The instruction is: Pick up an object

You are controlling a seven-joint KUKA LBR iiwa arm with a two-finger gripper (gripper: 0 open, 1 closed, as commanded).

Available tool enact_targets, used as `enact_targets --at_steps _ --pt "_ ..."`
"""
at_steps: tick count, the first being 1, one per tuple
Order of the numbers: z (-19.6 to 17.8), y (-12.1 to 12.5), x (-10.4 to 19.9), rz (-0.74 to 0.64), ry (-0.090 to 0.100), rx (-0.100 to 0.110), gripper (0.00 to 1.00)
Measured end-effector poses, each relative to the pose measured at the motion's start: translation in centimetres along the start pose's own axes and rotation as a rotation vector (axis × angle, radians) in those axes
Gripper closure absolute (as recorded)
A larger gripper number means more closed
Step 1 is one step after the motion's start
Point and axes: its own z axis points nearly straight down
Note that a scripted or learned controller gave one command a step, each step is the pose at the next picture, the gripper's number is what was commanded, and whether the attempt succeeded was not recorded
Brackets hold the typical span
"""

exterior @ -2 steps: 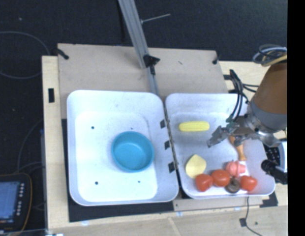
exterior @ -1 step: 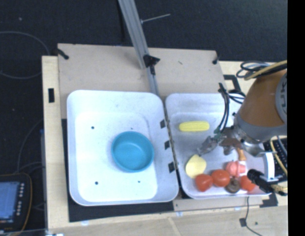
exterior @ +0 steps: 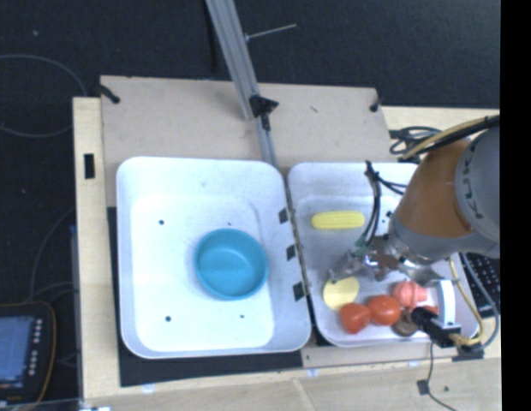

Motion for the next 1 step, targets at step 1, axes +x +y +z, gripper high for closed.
enact_targets --at_steps 1 --pt "1.62 0.01 -0.14 0.0 0.0 -0.003 0.0"
